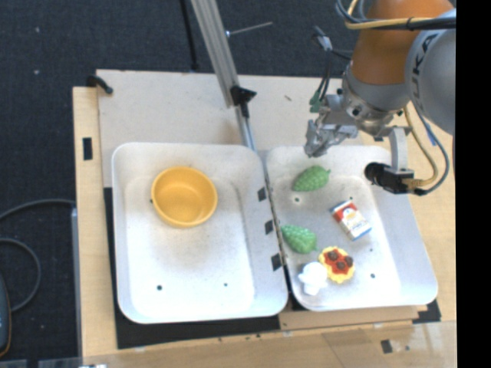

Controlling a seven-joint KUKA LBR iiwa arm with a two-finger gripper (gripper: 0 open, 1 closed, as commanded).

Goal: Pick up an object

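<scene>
**Pick attempt: claw is up top, nothing grabbed yet**

So here's where I am. The claw (317, 146) hangs over the far edge of the right bin (399, 278), and I honestly can't tell from this angle whether it's wide or narrow, the tips are just a grey blur. Nothing looks to be in it.

Closest candidate is the green leafy thing (311, 179), sitting just below the claw in the picture, near but apart. Further down from the claw there's a second green piece (298, 238), then a white lump (312, 278) touching a yellow-and-red flower toy (337, 264). Off to the lower right of the claw is a small red-and-white carton (351, 219). Way over to the claw's left, in the other bin (192, 297), sits the yellow bowl (184, 196).

My read: the pick itself isn't done. Descent, close and lift are all left.
</scene>
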